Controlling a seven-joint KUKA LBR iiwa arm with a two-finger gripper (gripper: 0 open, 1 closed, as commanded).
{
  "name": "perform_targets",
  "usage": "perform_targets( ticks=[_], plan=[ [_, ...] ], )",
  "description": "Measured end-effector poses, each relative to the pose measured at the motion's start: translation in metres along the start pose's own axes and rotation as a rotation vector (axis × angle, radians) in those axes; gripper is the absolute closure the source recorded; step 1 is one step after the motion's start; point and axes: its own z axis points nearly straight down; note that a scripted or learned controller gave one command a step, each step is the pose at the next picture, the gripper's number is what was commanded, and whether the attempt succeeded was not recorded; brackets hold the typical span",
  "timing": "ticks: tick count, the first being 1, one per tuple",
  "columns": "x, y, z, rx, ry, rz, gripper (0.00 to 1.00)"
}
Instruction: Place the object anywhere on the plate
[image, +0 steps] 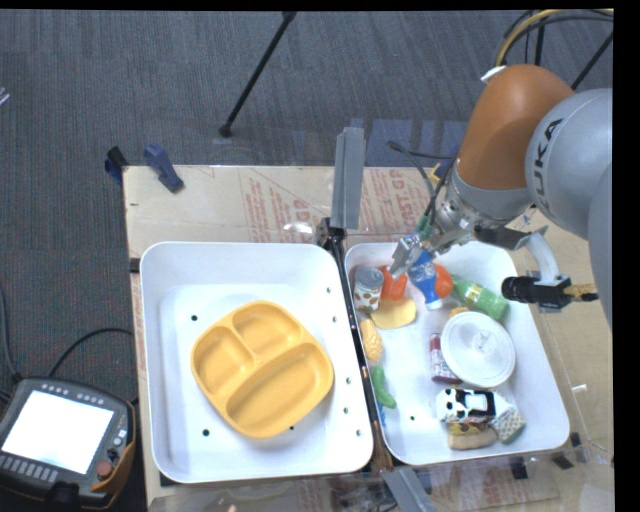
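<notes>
The yellow divided plate (262, 368) lies in the left bin (165, 300) with nothing on it. My gripper (417, 252) hangs low over the back left part of the right bin (545, 370). Directly under it are a blue bottle (428, 283) and an orange piece (393, 284), with a small can (367, 288) just to their left. The view does not show anything held in the gripper. The grey arm with its orange band (505, 125) reaches in from the upper right.
The right bin is crowded: a green bottle (483, 298), a flat yellow piece (394, 316), corn (371, 344), a green vegetable (384, 389), a white round lid (478, 348), and a black-and-white cow toy (466, 403). A grey post (347, 185) stands behind the bins.
</notes>
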Motion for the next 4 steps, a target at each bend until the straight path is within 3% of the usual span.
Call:
perform_targets(
  ticks=[1, 2, 3, 4],
  plan=[
    [0.0, 0.0, 0.0, 0.0, 0.0, 0.0, 0.0],
    [0.001, 0.001, -0.01, 0.0, -0.001, -0.008, 1.0],
    [0.093, -0.015, -0.007, -0.002, 0.001, -0.018, 1.0],
    [0.155, -0.046, 0.013, 0.002, 0.001, -0.272, 1.0]
  ],
)
